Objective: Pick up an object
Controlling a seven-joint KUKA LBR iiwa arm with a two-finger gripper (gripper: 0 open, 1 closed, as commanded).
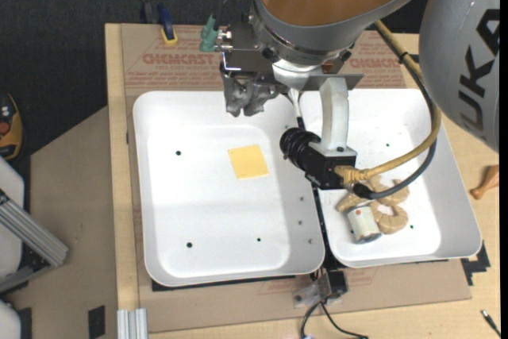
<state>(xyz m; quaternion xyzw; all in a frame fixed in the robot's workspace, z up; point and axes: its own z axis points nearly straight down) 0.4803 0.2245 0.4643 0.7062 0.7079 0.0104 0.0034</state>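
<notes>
Lying flat in the left bin (159,171), our yellow square (248,162) sits just below the gripper (248,98), apart from it. We can't tell how the gripper is set. Off to its lower right, in the right bin (429,139), we spot a small white cylinder (364,224) touching tan pieces (390,212).

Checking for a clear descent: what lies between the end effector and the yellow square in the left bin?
Nothing: in the camera view, only bare white bin floor separates the end effector from the yellow square.
</notes>
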